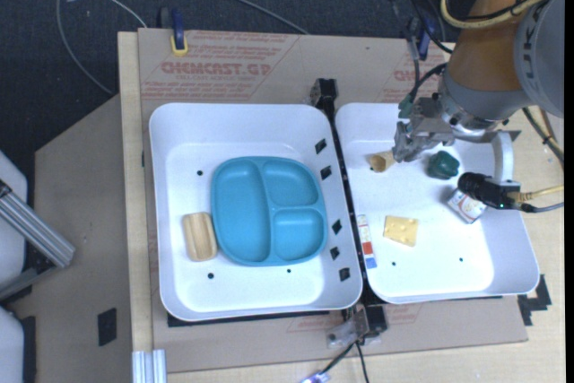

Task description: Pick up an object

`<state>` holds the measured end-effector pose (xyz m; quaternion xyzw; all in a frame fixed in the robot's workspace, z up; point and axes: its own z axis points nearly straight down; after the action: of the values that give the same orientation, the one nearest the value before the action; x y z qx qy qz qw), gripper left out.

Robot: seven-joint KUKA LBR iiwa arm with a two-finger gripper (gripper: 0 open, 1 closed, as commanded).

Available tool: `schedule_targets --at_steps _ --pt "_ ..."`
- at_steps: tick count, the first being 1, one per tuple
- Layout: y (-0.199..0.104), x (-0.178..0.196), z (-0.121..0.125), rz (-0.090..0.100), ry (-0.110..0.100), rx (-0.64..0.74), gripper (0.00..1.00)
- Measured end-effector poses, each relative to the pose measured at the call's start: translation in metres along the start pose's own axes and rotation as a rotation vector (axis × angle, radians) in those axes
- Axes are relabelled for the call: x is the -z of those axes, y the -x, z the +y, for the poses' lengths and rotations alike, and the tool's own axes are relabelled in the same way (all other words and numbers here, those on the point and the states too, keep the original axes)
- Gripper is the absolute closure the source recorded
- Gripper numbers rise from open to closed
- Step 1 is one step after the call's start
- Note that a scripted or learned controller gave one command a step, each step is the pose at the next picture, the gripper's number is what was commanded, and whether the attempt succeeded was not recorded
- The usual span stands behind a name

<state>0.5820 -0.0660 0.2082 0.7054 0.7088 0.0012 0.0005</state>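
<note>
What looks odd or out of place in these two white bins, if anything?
Nothing looks spilled or broken. The blue divided plate lies flat in the left bin with a tan bread-like piece beside it. In the right bin, a yellow cheese slice, a small tan bit and a green object lie scattered near the gripper.

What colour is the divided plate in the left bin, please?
Light blue; the divided plate shows clearly in the camera view.
</note>
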Motion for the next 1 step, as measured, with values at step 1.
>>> schedule_targets --at_steps 1 --pt "-0.0472 -0.0043 0.0088 0.0 -0.001 0.0 1.0"
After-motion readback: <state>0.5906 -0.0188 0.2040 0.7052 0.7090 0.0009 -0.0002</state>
